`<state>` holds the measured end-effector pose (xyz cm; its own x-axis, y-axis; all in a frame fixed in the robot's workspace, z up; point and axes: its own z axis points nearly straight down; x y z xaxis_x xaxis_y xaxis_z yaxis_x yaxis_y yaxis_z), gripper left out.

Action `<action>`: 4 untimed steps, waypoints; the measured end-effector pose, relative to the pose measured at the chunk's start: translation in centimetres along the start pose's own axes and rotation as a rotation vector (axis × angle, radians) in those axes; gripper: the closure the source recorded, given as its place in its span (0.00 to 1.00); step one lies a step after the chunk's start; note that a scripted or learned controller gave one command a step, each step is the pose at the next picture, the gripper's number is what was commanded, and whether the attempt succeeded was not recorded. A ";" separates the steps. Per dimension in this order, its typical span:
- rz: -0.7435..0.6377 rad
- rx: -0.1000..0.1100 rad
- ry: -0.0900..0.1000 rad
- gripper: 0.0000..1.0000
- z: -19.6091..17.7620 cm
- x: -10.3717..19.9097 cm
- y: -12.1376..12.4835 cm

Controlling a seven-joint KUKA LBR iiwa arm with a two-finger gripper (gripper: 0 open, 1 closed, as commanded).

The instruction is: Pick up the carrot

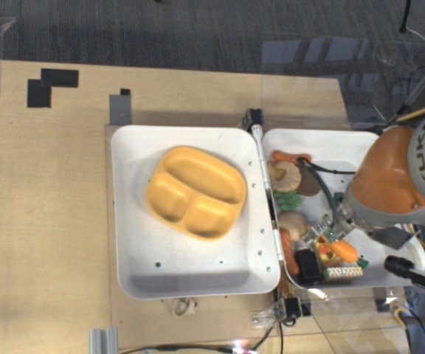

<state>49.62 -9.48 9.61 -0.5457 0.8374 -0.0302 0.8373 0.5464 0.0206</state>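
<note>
The gripper [329,233] is positioned low in the right bin [345,147], among clutter. Whether it is open or closed cannot be told. The carrot [344,251] is located just beside it, on the near side. The approach step is judged to be in hand. Next, closure on the carrot is required, followed by a straight lift. A yellow plate [196,190] is held in the left bin [135,264].

Yellow divided plate [196,192] is occupying the centre of the left bin [190,268], leaving its lower strip open; toys [285,174] are crowding the right bin [330,140], arm [393,183] overhanging.
</note>
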 end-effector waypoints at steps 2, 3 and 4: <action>0.092 0.013 0.014 0.00 -8.2 -7.1 -5.0; 0.104 0.010 0.016 0.00 0.7 -1.0 -0.3; 0.097 -0.001 0.012 1.00 -0.6 -1.1 0.1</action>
<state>50.32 -10.32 10.22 -0.4625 0.8865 -0.0163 0.8862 0.4627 0.0237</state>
